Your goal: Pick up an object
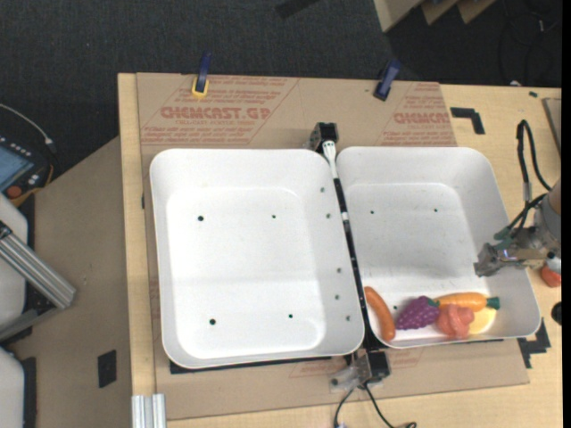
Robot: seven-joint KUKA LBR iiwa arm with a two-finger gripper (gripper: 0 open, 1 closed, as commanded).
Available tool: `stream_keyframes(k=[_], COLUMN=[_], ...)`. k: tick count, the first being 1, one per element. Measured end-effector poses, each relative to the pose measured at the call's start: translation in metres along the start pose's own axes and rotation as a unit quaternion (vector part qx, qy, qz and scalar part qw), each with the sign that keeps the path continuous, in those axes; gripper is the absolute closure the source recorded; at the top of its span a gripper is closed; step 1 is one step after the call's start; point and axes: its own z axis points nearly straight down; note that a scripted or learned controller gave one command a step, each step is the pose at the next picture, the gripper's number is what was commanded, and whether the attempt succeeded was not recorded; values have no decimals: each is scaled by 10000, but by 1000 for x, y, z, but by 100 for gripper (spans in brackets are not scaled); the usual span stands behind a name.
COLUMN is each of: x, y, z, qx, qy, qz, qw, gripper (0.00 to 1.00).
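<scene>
Several toy foods lie along the near wall of the right bin (419, 172): an orange-red sausage (379, 313), a purple bunch of grapes (417, 312), an orange carrot with a green top (466, 300), a red piece (452, 321) and a yellow piece (483, 322). My gripper (496, 259) reaches in over the right rim of that bin, a little above and to the right of the carrot. It is small and partly cut off at the view's edge, and I see nothing held in it.
The left bin (245, 248) stands beside the right one, joined by a black divider strip (343, 230). Both rest on a cardboard sheet (268, 105) held by clamps at the back. Cables hang at the right edge.
</scene>
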Motion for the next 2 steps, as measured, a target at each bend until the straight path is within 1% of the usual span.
stream_keyframes(k=[2], x=[0], y=[0], z=[0], qx=[0], qy=[0], qz=[0], qw=[10000], gripper=[0])
